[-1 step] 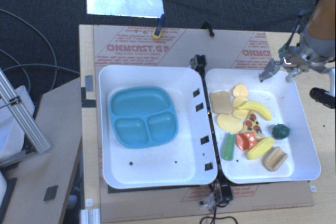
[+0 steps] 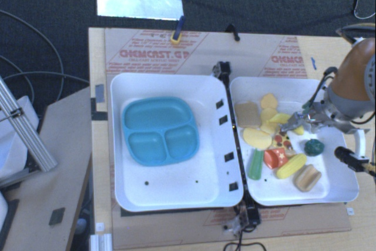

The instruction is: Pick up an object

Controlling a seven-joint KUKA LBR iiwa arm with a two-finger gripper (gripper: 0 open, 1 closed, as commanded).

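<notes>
Crowding the right bin point(image 2: 341, 185), toy foods point(image 2: 282, 156) surround the gripper point(image 2: 289, 128).

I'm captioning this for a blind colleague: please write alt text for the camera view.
A grey and orange robot arm reaches from the right, its gripper low over toy food heaped in the right white bin. The left white bin holds a blue divided tray.
</notes>
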